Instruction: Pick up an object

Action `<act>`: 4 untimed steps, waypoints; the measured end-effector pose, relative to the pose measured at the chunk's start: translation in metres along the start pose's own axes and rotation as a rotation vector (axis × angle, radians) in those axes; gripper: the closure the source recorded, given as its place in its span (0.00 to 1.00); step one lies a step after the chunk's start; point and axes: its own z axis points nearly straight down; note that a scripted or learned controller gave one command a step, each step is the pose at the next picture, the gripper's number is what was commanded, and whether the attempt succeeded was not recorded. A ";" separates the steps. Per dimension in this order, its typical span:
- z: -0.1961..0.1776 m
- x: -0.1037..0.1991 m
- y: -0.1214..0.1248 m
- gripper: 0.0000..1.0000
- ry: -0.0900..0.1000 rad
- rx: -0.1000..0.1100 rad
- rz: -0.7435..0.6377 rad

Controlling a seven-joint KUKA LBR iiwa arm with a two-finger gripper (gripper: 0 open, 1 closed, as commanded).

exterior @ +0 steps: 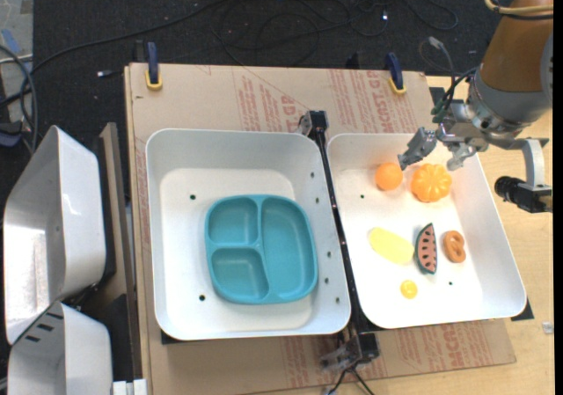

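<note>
My gripper (437, 152) hangs over the back of the right bin (493, 235), fingers spread open with nothing between them. Just below it lie an orange ball (388, 177) and a ribbed orange pumpkin (431, 183). Nearer the front of that bin are a pale yellow piece (390, 245), a watermelon slice (426, 249), a small brown pretzel (454, 245) and a small yellow ball (408, 288).
The left bin (167, 208) holds a teal divided plate (260, 249). A black divider clamp (317, 123) sits between the bins at the back. Blue-and-yellow clamps (153, 68) hold the cardboard base. White tubs (48, 226) stand at far left.
</note>
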 end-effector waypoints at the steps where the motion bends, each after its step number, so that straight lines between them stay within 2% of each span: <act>1: -0.008 0.000 0.002 0.00 -0.002 -0.013 -0.002; 2: 0.053 -0.007 0.002 0.00 -0.001 -0.008 0.000; 4: 0.149 -0.002 -0.007 0.00 -0.001 -0.009 -0.001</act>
